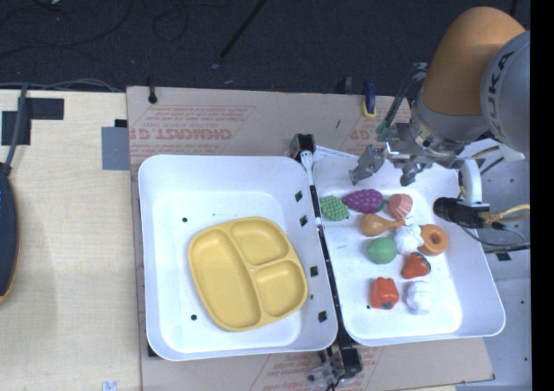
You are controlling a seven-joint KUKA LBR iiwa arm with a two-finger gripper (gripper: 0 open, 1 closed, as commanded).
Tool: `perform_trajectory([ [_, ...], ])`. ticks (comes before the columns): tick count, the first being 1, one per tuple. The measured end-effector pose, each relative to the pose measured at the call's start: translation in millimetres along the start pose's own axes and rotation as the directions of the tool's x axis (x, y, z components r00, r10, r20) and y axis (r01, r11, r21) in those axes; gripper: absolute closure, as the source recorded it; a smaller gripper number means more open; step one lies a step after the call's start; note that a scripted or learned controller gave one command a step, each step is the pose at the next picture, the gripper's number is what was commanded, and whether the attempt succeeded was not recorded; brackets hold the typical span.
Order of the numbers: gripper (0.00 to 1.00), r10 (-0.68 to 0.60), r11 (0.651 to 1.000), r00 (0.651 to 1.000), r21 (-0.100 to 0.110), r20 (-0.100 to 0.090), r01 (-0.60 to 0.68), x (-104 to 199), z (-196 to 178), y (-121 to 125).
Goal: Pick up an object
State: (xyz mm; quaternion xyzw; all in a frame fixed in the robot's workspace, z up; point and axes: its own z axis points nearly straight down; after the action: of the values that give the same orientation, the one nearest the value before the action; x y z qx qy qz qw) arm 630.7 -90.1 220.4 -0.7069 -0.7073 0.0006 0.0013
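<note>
- Several toy foods lay clustered in the right bin [485, 311], with the purple grapes [363, 200] just below my gripper [386, 169].
- I saw the gripper hovering with fingers apart, holding nothing.
- Beside the grapes sat a green piece [333, 208], an orange drumstick [379, 224] and a doughnut [433, 240].
- The left bin [173, 208] held a yellow tray [247, 272].

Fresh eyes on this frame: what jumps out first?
The yellow tray with three compartments, lying in the left bin. Next, the cluster of toy foods in the right bin: purple grapes, a green ball, a red pepper, a doughnut. Above them hangs the gripper, fingers spread, at the bin's far end.
</note>
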Motion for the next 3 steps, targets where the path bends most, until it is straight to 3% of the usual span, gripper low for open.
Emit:
perform_trajectory([
  [1, 0.00, 0.006, 1.000, 1.000, 0.008, 0.000, -0.006, -52, 51, -68],
  [2, 0.00, 0.009, 1.000, 1.000, 0.004, -0.001, -0.009, -127, 137, -153],
  [3, 0.00, -0.003, 1.000, 1.000, -0.003, 0.000, 0.003, -31, 133, -154],
])
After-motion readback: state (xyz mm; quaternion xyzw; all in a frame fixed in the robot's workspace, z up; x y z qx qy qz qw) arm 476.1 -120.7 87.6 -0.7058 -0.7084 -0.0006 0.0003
